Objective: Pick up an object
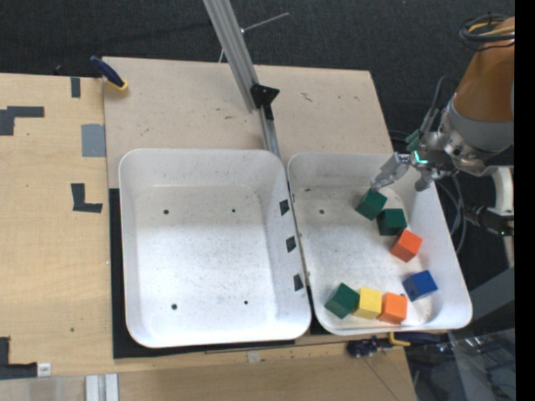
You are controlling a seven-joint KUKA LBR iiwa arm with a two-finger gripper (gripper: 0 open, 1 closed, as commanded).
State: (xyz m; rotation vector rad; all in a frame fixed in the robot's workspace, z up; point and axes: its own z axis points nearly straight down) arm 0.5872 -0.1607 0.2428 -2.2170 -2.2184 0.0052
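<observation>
While the grey arm with its orange band (489, 69) reaches in from the right edge of the frame, its pincer (405, 172) hangs over the upper right part of the right bin (334, 178). Two thin fingers (390, 172) spread apart below the wrist, one slanting toward the lower left and one toward the lower right, so the pincer stands wide with nothing between them. The tip of the left-hand finger is just above a dark green cube (370, 204); whether it touches the cube cannot be told.

That dark green cube sits tilted in the upper right of the right bin, one corner turned up. A second dark green cube (391, 220) lies touching it at its lower right. Just below that comes an orange cube (407, 245), turned like a diamond, and lower still a blue cube (420, 284) near the bin's right wall.

Along the bottom wall of the right bin three cubes lie in a row, touching: a green cube (341, 300), a yellow cube (369, 302) and another orange cube (393, 307).

The left bin (205, 249) takes up the middle of the frame, its white floor speckled grey with a few dark dots. Both bins rest on the pale wooden counter (175, 98), where a small blue and yellow object (109, 73) lies at the upper left. A grey metal bar (230, 36) slants down from the top of the frame toward the gap between the bins.
</observation>
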